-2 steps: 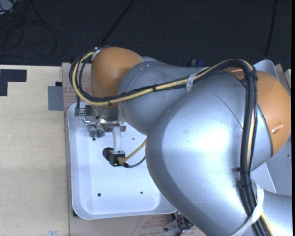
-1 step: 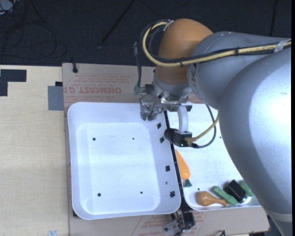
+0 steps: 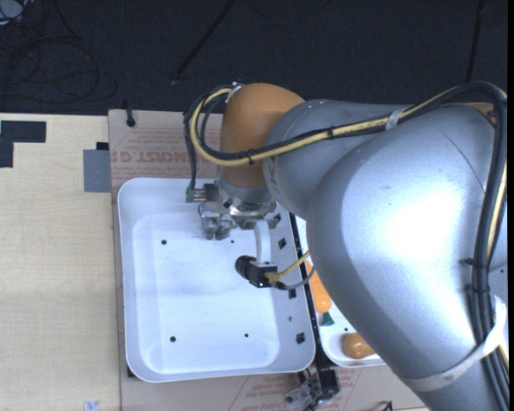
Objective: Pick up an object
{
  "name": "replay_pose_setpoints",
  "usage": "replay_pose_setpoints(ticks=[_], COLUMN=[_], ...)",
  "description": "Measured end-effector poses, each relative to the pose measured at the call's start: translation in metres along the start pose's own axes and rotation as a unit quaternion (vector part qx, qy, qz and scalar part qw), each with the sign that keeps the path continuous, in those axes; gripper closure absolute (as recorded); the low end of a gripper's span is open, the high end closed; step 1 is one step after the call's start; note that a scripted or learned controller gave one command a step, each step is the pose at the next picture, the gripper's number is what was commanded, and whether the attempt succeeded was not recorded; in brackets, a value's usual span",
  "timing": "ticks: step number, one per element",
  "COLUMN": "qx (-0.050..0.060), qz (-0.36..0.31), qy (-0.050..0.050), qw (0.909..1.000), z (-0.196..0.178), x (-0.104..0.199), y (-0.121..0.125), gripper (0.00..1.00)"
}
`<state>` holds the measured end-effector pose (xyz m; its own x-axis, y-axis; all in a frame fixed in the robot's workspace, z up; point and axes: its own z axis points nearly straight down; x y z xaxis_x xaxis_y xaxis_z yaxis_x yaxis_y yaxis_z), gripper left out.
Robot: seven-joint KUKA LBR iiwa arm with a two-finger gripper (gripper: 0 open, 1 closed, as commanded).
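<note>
My gripper (image 3: pixel 216 226) hangs over the far part of the left white bin (image 3: pixel 197 324), below the orange wrist band (image 3: pixel 253 131). Nothing shows under or beside it on the bin floor there. A black fitting with a yellow cable (image 3: pixel 255 271) hangs from the wrist over the bin's right half. In the right bin (image 3: pixel 338 358), mostly hidden by the arm, lie an orange object (image 3: pixel 322 296) and a rounded orange-yellow object (image 3: pixel 355 345).
The big grey arm (image 3: pixel 411 238) covers most of the right bin and the view's right side. A black divider (image 3: pixel 304 302) runs between the bins. Pale wooden bench (image 3: pixel 43 272) lies to the left, with cardboard (image 3: pixel 154 148) behind the bins.
</note>
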<state>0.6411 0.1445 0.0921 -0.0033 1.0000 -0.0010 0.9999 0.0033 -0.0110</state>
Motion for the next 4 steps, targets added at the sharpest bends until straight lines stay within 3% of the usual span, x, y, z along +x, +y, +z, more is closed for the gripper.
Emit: replay_pose_setpoints(ticks=[1, 2, 3, 4], qx=[-0.002, -0.011, -0.011, -0.003], qz=[-0.001, -0.002, 0.000, 0.000], qy=[0.000, 0.004, 0.002, 0.000], qw=[1.0000, 0.9999, 0.9999, 1.0000], z=[0.006, -0.154, -0.257, -0.273], x=[0.048, 0.103, 0.099, 0.099], y=[-0.049, -0.044, -0.003, -0.064], gripper=[1.00, 1.00, 1.00, 1.00])
